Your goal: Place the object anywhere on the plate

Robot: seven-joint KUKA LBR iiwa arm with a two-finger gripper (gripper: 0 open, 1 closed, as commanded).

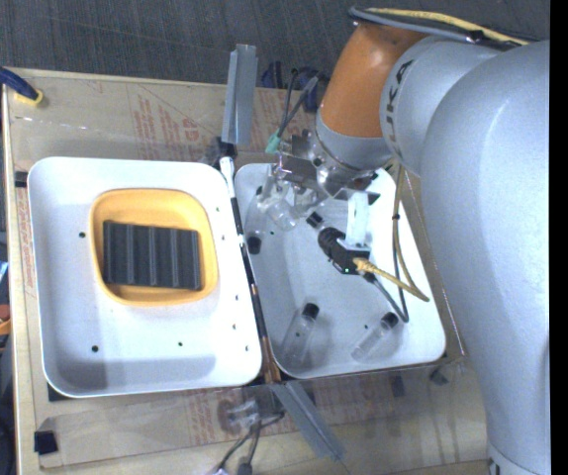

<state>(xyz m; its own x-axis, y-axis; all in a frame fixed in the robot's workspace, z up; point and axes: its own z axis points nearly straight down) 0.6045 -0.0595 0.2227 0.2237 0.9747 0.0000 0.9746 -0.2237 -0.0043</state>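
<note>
The right bin [418, 339] holds three small clear vials with dark caps: one [304, 327] at 6 o'clock, one [375, 336] at 5 o'clock, and one [282, 206] at 11 o'clock under the tool [294, 181]. They look light, rigid, slippery and likely to roll; grasp across the body near mid-length. Whether the tool is apart or together cannot be told. One yellow plate [155, 206] with a dark insert lies in the left bin [66, 354]. Two bins rest on the table [116, 102].

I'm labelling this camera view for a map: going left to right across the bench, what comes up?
Left white bin → yellow plate with its dark ridged insert → right white bin → gripper → clear vial → grey arm.
</note>
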